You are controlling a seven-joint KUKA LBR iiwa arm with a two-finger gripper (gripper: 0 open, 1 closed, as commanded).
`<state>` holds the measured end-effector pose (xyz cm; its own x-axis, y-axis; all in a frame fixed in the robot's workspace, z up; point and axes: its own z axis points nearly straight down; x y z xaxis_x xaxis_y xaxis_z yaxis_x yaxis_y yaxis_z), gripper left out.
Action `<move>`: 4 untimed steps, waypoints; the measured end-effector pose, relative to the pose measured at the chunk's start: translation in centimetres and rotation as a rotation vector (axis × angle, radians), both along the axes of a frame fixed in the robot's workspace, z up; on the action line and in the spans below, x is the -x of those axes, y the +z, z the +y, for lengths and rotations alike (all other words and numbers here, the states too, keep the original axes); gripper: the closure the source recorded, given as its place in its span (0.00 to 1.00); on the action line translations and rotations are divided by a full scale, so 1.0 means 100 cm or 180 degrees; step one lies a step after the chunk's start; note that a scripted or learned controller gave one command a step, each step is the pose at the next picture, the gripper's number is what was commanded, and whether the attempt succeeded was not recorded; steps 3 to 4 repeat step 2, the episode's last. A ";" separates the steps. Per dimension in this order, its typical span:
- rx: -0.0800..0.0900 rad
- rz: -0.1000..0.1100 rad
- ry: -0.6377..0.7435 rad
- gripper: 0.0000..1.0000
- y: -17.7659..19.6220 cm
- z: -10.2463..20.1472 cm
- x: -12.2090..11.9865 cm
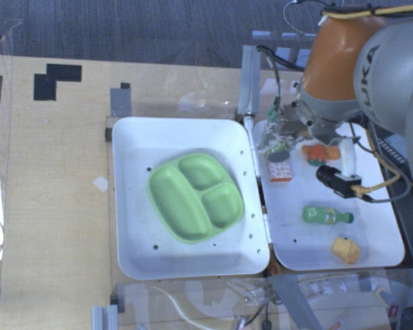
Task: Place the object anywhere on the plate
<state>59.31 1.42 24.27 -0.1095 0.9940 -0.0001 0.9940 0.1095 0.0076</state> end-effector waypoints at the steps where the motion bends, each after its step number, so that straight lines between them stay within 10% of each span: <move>1: 0.0000 0.0020 0.0079 1.00 -0.058 0.081 0.006; 2: 0.0000 0.0017 0.0078 0.00 -0.057 0.081 0.006; 4: 0.0000 0.0017 0.0078 0.00 -0.057 0.081 0.006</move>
